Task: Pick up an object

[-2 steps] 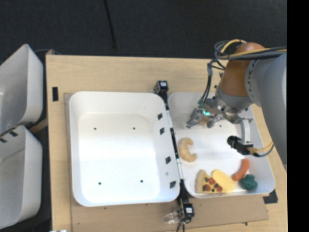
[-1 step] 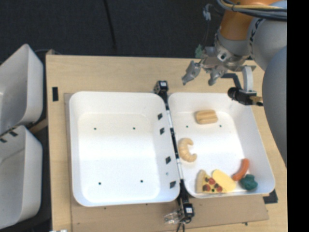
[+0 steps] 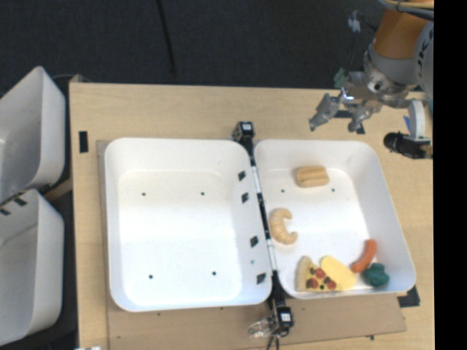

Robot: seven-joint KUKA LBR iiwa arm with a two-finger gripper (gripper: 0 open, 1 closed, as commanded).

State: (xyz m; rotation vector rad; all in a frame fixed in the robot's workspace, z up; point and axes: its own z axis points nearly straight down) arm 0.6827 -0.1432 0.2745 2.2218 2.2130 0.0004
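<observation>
The right bin (image 3: 379, 168) holds a tan bread roll (image 3: 311, 176) near its back, a pale croissant (image 3: 283, 226) by its left wall, and a pizza slice (image 3: 314, 275), a yellow cheese wedge (image 3: 340, 271), an orange sausage (image 3: 364, 255) and a green leafy piece (image 3: 376, 275) at its front right. My gripper (image 3: 340, 114) hangs above the bench just behind the right bin's back rim, open, its two fingers spread with nothing between them.
The left bin (image 3: 117, 195) lies beside the right one, joined by a black-clipped divider (image 3: 255, 210). White containers (image 3: 29, 137) stand off the bench's left edge. Bare wooden bench (image 3: 182, 111) runs behind both bins.
</observation>
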